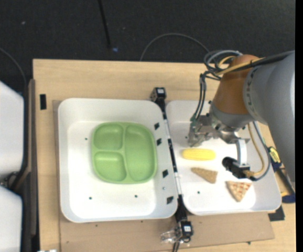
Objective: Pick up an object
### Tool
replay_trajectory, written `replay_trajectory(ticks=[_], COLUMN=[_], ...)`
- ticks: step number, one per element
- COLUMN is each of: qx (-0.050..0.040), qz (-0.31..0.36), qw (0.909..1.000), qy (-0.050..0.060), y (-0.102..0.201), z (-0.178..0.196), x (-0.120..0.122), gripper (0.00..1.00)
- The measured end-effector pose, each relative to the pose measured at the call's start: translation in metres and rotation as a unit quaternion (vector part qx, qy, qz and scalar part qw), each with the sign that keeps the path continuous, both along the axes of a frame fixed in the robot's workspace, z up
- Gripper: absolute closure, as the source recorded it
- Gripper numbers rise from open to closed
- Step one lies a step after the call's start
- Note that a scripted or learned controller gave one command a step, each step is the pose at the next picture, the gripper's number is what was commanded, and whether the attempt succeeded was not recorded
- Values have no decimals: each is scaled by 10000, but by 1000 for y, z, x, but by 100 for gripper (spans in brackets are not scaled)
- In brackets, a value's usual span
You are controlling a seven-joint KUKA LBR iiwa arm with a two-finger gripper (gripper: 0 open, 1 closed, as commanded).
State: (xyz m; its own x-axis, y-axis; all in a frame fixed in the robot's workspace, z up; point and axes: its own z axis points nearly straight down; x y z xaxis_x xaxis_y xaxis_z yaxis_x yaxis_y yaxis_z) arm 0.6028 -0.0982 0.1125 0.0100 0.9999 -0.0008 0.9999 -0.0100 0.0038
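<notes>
In the right bin (185, 201) lie a yellow corn cob (198, 154), a tan bread-like wedge (204, 174) and a pizza slice (239, 189). My gripper (196, 136) hangs just above and to the left of the corn cob, near the bin's middle. The grey arm with its orange band (235, 85) reaches in from the right and covers the bin's far right part.
The left bin (73, 193) holds a green divided plate (124, 151) at its middle. Black clips (158, 94) sit along the seam between the bins. Cables loop over the wrist (219, 56). White boxes (2, 140) stand off the bench's left edge.
</notes>
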Motion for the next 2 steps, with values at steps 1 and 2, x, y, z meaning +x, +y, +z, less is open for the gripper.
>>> replay_trajectory(ticks=[1,2], qx=[-1,-3], qz=[27,4], qw=[10000,10000], qy=[-14,-18], y=[-3,-11], z=[65,123], x=[3,-3], gripper=[100,100])
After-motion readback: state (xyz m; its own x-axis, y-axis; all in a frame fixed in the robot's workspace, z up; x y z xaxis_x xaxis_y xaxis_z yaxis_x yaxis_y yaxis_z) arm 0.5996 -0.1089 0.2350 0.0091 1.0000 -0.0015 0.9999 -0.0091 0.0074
